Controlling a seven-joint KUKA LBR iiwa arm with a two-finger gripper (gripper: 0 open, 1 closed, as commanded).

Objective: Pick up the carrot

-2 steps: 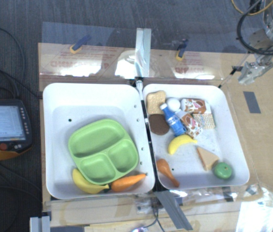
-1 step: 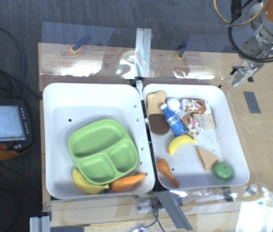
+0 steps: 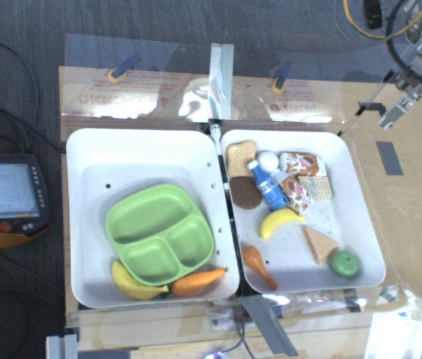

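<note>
Carrot, the tapered orange one [image 3: 197, 281], lies in the left white bin [image 3: 91, 163], wedged against the near edge of the green three-part plastic plate [image 3: 160, 232]. Its long axis runs nearly level across the view, thick end toward a yellow banana [image 3: 135, 284] that it touches, thin tip pointing at the divider between the bins. Just over that divider, in the right white bin [image 3: 361, 200], lies a second orange, carrot-like piece [image 3: 257, 265], tilted; I judge the one by the plate to be the plainer carrot.

From the plate, the arm's grey end [image 3: 409, 88] is well apart: far up and to the right, beyond the right bin's far corner, high over the bench. Whether it is parted or together cannot be told. The coming reach must therefore travel down-left across the whole right bin, and closing across the carrot's short width looks soundest.
</note>
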